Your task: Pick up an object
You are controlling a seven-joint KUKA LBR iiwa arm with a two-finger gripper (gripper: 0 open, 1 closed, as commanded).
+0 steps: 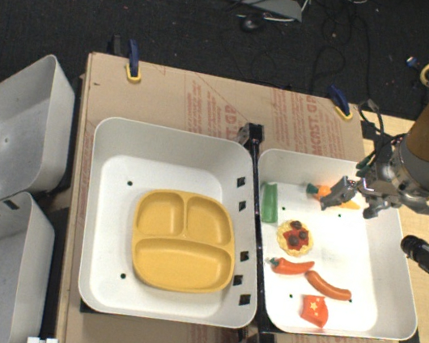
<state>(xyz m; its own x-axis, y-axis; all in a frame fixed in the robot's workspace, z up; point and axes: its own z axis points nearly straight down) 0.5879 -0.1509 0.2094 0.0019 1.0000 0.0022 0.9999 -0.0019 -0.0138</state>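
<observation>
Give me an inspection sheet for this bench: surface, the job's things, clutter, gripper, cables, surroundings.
Surface: cardboard sheet under two white bins, left bin and right bin, side by side.
Job's things: in the right bin, a green block, a small tart, a red chili, a sausage, a red piece, and an orange carrot-like piece by the gripper.
Clutter: yellow divided tray in the left bin.
Gripper: gripper low over the right bin's far end; finger state unclear.
Cables: black leads on the floor beyond the bench.
Surroundings: spare white bins at left; dark floor.
</observation>
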